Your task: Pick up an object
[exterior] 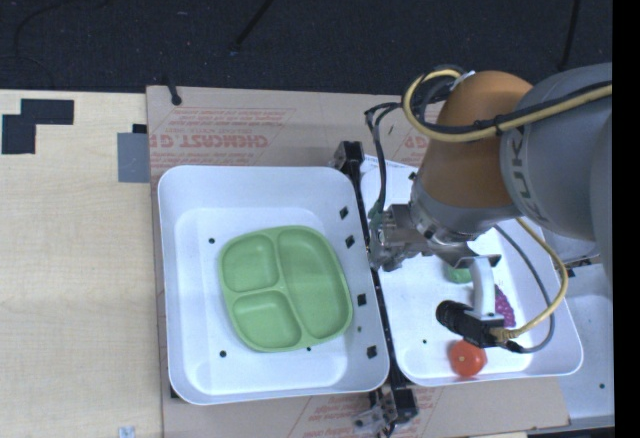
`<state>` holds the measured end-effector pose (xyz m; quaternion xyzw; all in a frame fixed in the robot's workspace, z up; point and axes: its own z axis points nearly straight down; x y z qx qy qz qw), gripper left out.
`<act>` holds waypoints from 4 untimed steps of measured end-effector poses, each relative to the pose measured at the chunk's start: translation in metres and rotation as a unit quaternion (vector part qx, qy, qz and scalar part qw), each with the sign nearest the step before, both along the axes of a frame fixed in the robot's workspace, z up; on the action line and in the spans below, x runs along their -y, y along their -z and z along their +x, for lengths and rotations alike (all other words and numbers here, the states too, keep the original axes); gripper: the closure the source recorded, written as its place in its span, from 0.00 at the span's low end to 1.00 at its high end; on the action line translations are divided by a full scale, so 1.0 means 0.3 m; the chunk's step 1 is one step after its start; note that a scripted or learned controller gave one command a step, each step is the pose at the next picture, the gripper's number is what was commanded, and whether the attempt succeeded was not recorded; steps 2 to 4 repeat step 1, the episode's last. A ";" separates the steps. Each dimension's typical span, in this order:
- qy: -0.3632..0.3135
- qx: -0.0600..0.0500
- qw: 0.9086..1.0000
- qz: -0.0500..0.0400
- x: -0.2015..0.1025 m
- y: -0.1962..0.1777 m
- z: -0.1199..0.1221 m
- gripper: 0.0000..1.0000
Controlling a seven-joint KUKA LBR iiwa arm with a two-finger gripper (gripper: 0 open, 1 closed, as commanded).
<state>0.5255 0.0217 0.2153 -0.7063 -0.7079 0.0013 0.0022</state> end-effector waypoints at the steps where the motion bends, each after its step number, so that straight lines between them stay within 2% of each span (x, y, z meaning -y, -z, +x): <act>1: -0.001 0.001 1.000 0.000 -0.175 -0.045 -0.035 1.00; 4: -0.001 0.001 1.000 0.000 -0.175 -0.045 -0.035 1.00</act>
